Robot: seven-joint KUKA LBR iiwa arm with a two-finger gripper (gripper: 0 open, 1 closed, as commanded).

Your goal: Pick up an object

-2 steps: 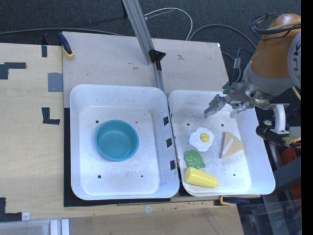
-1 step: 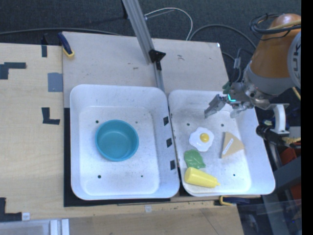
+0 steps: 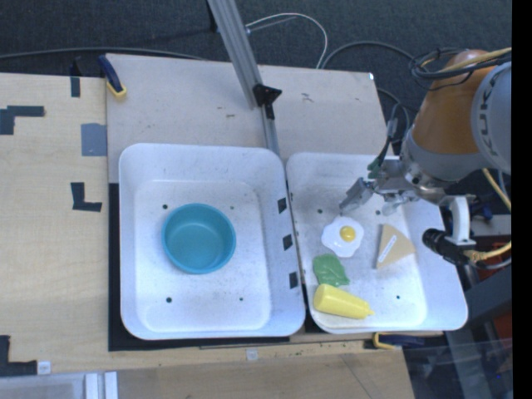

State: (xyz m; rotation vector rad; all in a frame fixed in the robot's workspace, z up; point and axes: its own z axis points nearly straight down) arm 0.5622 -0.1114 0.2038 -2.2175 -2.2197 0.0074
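Item one — fried egg toy (image 3: 343,237): it is lying flat in the right bin (image 3: 432,306), white with a yellow yolk, roughly mid-bin, just below my jaws and apart from them.

Item two — my jaws: my gripper (image 3: 372,194) is hanging over the upper part of the right bin, pointing left and down toward the egg. The jaws are standing spread, with nothing between them.

Item three: pale cheese wedge (image 3: 393,247), lying just right of the egg, close beside it; whether the two are touching I cannot tell.

Item four: green leafy piece (image 3: 330,268), sitting just below the egg, near the bin's left wall.

Item five: yellow corn-like piece (image 3: 341,303), lying on its side at the bin's near edge, touching or nearly touching the green piece above it.

Item six: my arm (image 3: 453,131), grey with an orange band, is reaching in from the right over the right bin's far corner.

Item seven: left bin (image 3: 141,306), sitting side by side with the right one, their rims meeting in the middle.

Item eight: blue bowl (image 3: 199,238), standing upright in the left bin, left of centre, well apart from everything in the right bin.

Item nine: counter (image 3: 50,248), pale wood, carrying both bins.
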